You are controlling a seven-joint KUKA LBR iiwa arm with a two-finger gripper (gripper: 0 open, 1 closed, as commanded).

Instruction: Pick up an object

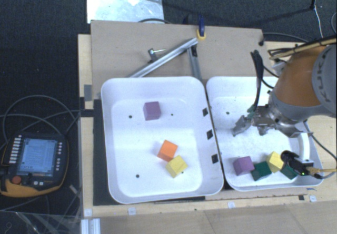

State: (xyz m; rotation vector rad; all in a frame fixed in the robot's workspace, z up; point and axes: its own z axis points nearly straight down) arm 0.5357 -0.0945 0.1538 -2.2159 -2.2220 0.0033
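My claw (251,124) hangs over the right bin (224,91), about the middle of it, at the right side of the frame. I reach in from the right, so my big grey and orange arm (303,88) covers the far side of that bin. I cannot tell if my claw is spread or squeezed together, because it looks small and dark from up here. I see nothing in it.

The blocks I could pick up sit low in the frame. In the right bin, a purple block (243,165), a dark green block (260,170) and a yellow block (275,161) huddle close together near the bottom edge. I think they slid there because the bin is shallow and they got pushed around. They lie below my claw in the frame, not under it.

The left bin (113,91) holds 3 more. A purple cube (151,110) sits alone near the top. An orange cube (167,150) and a yellow cube (176,165) touch each other lower down.

I think the purple block in the right bin is my best pick, since it is at the open end of its group.
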